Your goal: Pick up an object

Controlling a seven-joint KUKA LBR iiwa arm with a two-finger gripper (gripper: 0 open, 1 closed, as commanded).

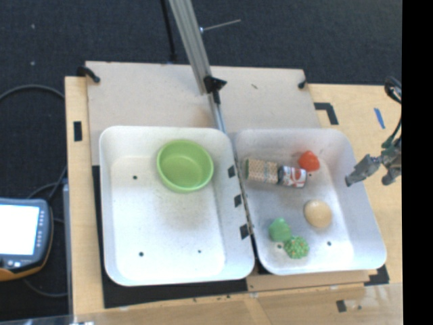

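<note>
Two white bins on the table (284, 93).
Left bin (122, 249): one green bowl (185, 166). Right bin (358, 235): five small objects (298, 212). Gripper (373, 173) at its right rim, empty, fingers spread.

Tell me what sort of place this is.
Probably a robotics lab test bench: two white bins side by side, small toys and a green bowl inside them, and a control tablet left of the bench.

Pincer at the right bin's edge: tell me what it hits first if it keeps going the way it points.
Probably the right bin's rim; if the pincer clears it, likely the tan ball. Depth is unclear.
</note>
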